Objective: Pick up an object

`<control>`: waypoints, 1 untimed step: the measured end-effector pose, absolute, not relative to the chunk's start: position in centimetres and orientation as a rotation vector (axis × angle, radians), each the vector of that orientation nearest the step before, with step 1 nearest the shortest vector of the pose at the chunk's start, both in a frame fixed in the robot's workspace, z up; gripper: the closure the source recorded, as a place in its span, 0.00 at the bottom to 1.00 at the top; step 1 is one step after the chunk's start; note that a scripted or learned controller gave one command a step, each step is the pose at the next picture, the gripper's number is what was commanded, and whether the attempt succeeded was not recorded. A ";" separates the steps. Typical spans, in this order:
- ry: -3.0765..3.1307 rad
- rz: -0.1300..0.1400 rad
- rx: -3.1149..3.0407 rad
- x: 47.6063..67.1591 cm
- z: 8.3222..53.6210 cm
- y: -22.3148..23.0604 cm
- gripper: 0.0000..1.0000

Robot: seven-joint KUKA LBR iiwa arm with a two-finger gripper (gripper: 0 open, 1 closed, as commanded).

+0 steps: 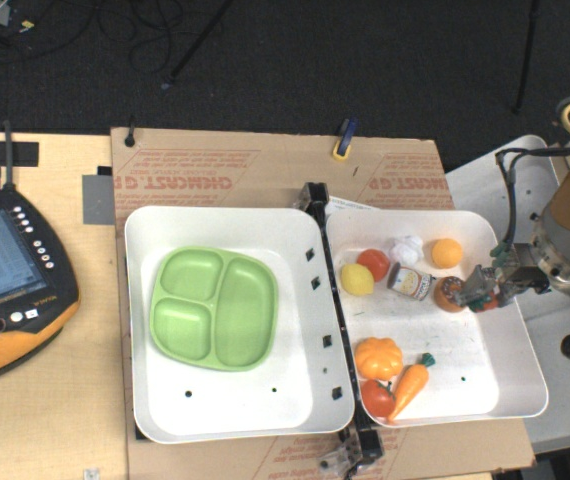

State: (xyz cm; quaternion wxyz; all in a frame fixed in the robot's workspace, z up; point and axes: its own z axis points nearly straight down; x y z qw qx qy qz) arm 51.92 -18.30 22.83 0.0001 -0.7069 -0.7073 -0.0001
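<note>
Over at the right bin's (pixel 510 368) far right edge, your gripper (pixel 485 290) sits low, just beside a small brown round thing (pixel 450 294); whether it grips anything you cannot tell. That piece looks light, hard and probably smooth, so you'd likely take it across its middle. The little jar (pixel 410 282) beside it has a label too small to read. Cardboard (pixel 190 173) under the bins carries printed red lettering, upside down and not clearly legible.

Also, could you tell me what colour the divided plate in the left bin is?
Light green; the divided plate shows clearly in the camera view.
</note>
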 end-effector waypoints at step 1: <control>-2.224 -0.001 -2.215 53.7 23.1 -14.1 1.00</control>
